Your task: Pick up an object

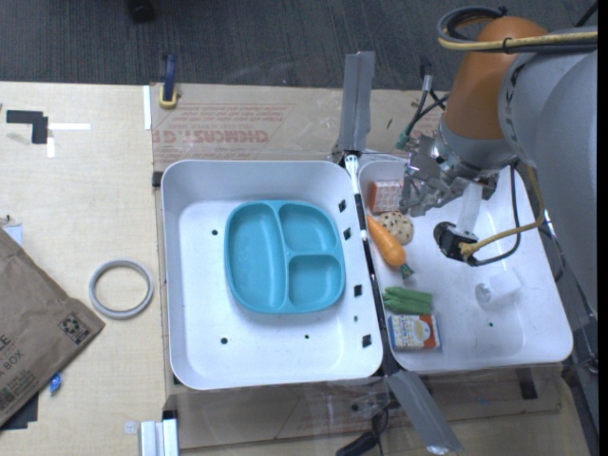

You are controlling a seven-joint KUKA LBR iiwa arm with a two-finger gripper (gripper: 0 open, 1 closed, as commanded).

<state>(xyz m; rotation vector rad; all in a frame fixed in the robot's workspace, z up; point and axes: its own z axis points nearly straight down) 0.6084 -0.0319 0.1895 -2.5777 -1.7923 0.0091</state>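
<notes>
**Kid:** What is closest to us in your bin?

**Me:** A small flat carton with a red bottom [414, 332], at the near edge of the right white bin [532, 345]. Just behind it lie green bean pods [408, 299]. Next comes an orange carrot [386, 239], then a speckled round cookie [398, 227], then a small orange-red box [385, 196] near the far wall.

**Kid:** And your tool?

**Me:** My tool [419, 196] hangs over that far corner, just beside the box and cookie. I cannot tell how wide it is, or if it has anything.

**Kid:** What could go wrong?

**Me:** Those things sit crowded. I might bump the cookie, or hit the bin wall, and come up with nothing.
</notes>
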